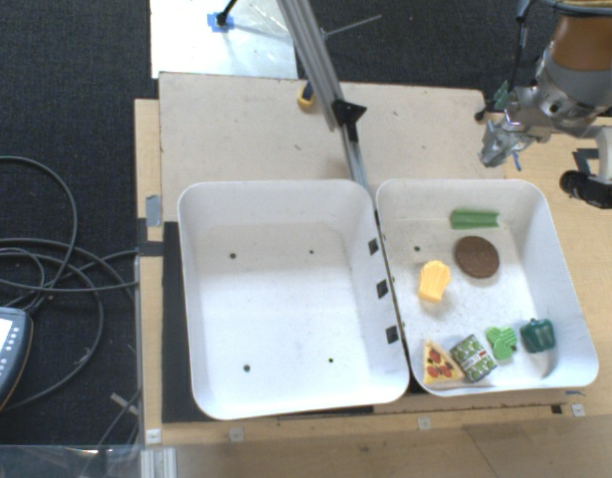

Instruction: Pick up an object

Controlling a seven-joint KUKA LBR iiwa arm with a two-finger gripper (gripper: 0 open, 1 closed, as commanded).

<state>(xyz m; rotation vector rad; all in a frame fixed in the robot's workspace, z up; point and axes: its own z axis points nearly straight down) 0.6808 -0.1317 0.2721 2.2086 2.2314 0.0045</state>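
Over at the far right, the grey arm's two-finger gripper (501, 147) hangs above the bench just beyond the back rim of the right-hand shallow white bin (564, 267), and how far its jaws stand apart I cannot tell. In that bin lie a green bar (474, 219), a brown round disc (477, 257), a yellow chunk (434, 281), a pizza-slice toy (441, 363), a small printed green box (473, 357), a light-green piece (502, 342) and a dark-green piece (537, 336). The left-hand white bin (276, 297) sits beside it.
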